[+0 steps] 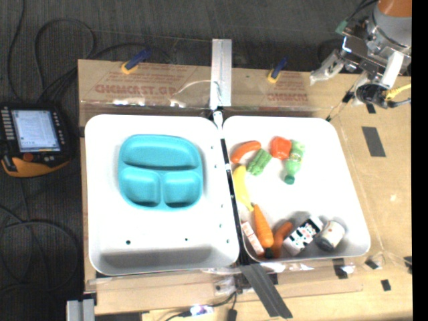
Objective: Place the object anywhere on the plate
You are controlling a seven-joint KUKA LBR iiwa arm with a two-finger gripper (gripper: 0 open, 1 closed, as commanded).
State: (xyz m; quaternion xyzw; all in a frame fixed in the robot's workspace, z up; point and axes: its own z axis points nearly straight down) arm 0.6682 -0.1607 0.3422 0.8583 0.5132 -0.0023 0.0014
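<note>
Camera view puts the gripper (pixel 364 62) up at your far right, over the bare bench beyond the back corner of the right bin (pixel 344 179), well apart from every loose piece and from the plate (pixel 160 171). That blue, three-part plate sits in the left bin (pixel 107 239) with nothing on it. All the pickable things lie in the right bin: an orange carrot (pixel 244 150), a green vegetable (pixel 259 161), a red-orange piece (pixel 280 146) and a green bottle (pixel 292 160) near the back, a yellow banana (pixel 241 186) along the dividing wall, and a crowded front cluster with a second carrot (pixel 262 225), a black-and-white block (pixel 304 234) and a grey cylinder (pixel 331 233). In that cluster the pieces overlap, so you cannot separate them cleanly. You cannot tell whether the gripper is parted or clenched; nothing shows in its grasp.
</note>
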